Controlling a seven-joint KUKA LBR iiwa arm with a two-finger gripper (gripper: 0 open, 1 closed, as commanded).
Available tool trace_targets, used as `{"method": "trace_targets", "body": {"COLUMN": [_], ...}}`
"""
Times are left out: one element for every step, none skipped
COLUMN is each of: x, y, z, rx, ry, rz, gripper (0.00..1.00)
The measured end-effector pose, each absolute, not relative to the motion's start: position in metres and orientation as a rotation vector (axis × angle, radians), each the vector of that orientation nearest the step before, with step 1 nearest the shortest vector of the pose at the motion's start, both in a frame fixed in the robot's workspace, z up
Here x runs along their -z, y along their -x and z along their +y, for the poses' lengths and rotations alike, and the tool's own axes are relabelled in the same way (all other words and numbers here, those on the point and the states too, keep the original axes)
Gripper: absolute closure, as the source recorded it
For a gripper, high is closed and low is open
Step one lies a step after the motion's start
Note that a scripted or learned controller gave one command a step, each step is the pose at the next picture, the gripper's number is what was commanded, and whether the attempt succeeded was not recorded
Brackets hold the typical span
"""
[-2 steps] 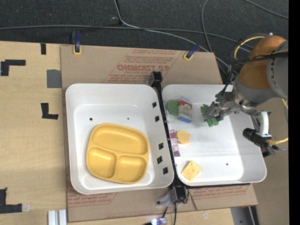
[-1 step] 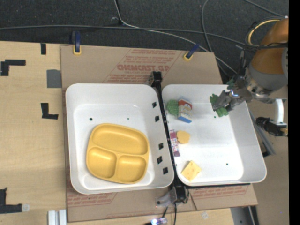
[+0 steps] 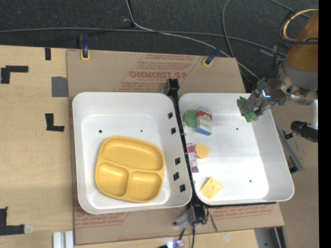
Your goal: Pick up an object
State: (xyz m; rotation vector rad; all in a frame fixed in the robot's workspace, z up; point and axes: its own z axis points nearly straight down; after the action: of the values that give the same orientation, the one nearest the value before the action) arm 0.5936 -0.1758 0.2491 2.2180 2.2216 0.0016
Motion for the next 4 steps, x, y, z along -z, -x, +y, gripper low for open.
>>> {"method": "trace_targets", "body": {"x": [-0.24, -0.236, -0.223, -0.218], "y": [-0.611, -0.609, -0.615, -0.615], "z": [-0.127, -0.07, -0.021, 0.033], "rx": [0.001, 0.001, 0.003, 0.003], "ry": [-2.217, -2.216, -2.217, -2.217], "rz": [2.227, 2.228, 2.229, 2.228], "gripper": [1.0, 1.0, 1.0, 1.0]}}
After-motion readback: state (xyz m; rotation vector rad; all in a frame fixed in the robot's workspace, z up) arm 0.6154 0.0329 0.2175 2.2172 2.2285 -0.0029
